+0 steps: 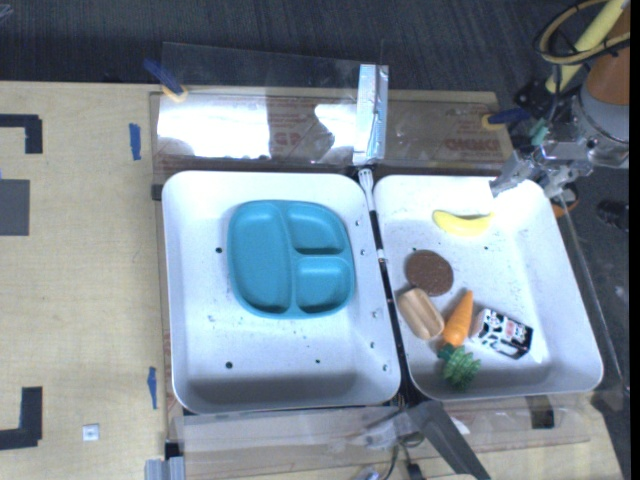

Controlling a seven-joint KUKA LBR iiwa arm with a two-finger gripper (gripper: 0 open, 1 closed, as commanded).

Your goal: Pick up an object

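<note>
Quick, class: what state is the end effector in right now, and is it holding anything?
End effector: at the right bin's far right corner; open or closed cannot be told, and nothing visibly held.

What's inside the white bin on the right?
The right bin holds a banana, a brown round cookie, a bread roll, a carrot with green leaves, and a small black-and-white carton. Whatever lies beneath them is covered.

Arm (600,118) cut off by the right edge; pincer (512,180) fingers too small to tell.
</note>
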